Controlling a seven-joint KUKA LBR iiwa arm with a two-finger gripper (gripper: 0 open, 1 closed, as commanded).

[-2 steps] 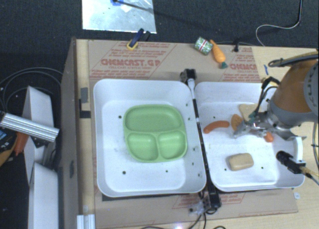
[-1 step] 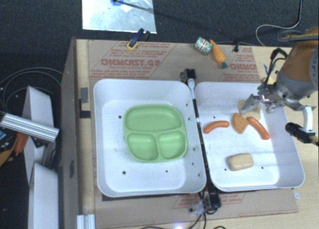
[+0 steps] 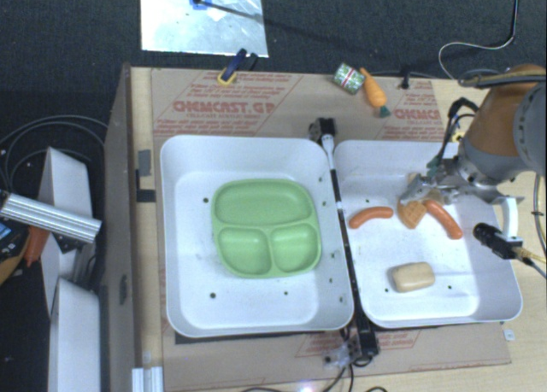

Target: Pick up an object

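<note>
— Two bins (image 3: 256, 147) side by side on the bench; what's in them?

— Left holds a green tray (image 3: 265, 226). Right has two sausages (image 3: 370, 216) (image 3: 444, 219), a waffle (image 3: 412, 212) between them, and a bread roll (image 3: 412, 277) nearer the front.

— And the end effector (image 3: 425, 187)?

— Low over the right bin, just above the waffle; open or closed, I can't tell from here.

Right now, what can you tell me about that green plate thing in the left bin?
The green tray looks like matte plastic, pale green, with rounded corners. It has three compartments: one wide one at the far side and two smaller ones at the near side. It lies flat, slightly turned, near the middle of the left bin, with nothing else touching it.
</note>
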